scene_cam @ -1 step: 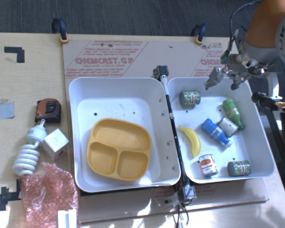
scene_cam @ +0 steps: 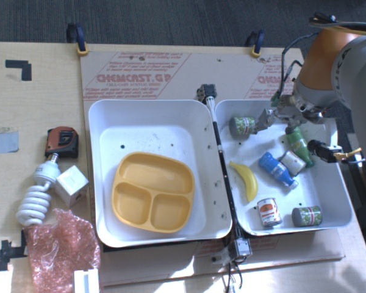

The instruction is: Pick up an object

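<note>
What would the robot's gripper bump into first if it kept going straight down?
Probably the green plastic bottle lying in the right white bin, since the gripper sits just above it. Depth is hard to judge from this slanted view, so it might reach the bin's floor beside it instead.

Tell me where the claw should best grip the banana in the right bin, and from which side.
Probably the banana at mid-length, from straight above, fingers across its narrow width. It lies flat and alone on the bin floor; its curved ends taper and would slip.

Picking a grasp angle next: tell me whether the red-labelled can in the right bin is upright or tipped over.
Upright, it seems: the can shows its round silver top toward the overhead camera, with the red label wrapped below it.
</note>
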Available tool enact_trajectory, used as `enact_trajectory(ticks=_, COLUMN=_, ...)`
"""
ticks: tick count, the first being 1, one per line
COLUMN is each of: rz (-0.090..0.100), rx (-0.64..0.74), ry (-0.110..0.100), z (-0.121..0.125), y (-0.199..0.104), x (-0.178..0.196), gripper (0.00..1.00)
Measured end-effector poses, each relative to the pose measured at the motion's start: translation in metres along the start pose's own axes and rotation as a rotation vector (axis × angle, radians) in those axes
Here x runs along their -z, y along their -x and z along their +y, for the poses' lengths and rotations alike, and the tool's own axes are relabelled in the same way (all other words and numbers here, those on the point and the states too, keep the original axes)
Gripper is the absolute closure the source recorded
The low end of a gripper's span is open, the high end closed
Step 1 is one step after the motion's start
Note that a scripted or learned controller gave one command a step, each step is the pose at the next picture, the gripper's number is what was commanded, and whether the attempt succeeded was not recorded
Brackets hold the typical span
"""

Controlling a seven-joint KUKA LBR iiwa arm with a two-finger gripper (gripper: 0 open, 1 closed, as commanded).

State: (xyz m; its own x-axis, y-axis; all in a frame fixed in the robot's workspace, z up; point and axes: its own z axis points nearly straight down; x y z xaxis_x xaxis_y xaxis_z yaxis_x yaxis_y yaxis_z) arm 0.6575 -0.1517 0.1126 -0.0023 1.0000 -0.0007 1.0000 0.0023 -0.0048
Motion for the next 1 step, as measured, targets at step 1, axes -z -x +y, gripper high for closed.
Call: enact_trajectory(ticks=1, rz=0.020, rx=0.008, ry=0.010, z=-0.0469, y=0.0420, x=-0.0176, gripper=0.00)
